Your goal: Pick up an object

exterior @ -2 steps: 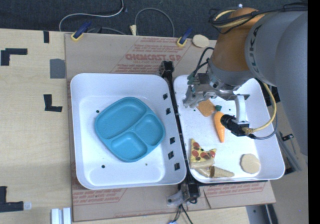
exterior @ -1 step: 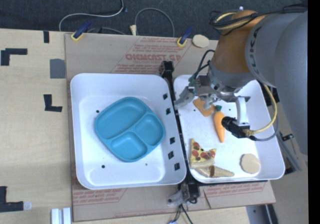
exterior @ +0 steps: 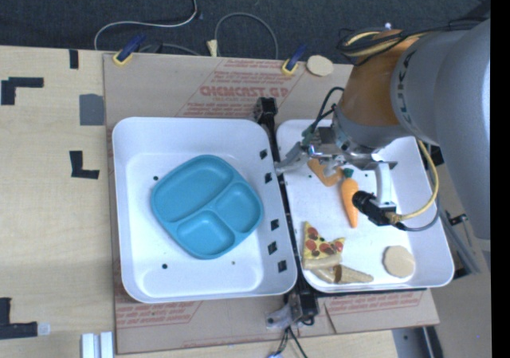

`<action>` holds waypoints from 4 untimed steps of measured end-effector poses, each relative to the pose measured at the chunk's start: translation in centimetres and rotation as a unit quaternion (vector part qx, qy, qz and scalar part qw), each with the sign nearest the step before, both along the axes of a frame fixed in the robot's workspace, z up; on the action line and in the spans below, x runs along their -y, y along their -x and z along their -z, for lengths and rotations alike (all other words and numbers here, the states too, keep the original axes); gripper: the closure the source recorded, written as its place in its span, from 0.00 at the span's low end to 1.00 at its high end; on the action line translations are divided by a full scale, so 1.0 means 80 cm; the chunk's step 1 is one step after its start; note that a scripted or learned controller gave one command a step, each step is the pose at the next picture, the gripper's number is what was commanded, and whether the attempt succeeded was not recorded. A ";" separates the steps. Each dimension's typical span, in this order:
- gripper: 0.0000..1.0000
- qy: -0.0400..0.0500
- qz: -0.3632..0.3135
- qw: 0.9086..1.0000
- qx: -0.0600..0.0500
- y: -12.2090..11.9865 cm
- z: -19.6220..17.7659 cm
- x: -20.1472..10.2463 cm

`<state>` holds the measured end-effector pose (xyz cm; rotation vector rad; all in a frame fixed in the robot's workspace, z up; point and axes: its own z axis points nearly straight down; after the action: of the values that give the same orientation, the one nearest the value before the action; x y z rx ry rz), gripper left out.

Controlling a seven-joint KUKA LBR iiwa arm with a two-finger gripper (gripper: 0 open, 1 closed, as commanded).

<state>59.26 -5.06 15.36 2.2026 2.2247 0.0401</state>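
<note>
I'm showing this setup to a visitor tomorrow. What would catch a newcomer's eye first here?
Probably the grey arm with its orange band, reaching in from the right over the right bin. Next, the bright blue divided plate lying alone in the left bin. Then the toy food in the right bin: an orange carrot under the end effector, a pizza slice and a round biscuit.

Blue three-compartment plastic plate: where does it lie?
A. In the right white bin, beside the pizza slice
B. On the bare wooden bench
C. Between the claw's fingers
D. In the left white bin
D: the blue three-compartment plastic plate lies flat in the left white bin, apart from the arm.
</note>
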 end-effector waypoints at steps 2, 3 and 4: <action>0.00 -0.005 -0.002 1.000 0.006 -0.024 0.015 0.007; 0.00 0.005 0.004 1.000 -0.011 0.000 -0.043 0.034; 0.00 0.007 0.009 1.000 -0.017 0.017 0.044 0.142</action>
<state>57.87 -16.40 11.84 2.2323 2.2153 -0.0121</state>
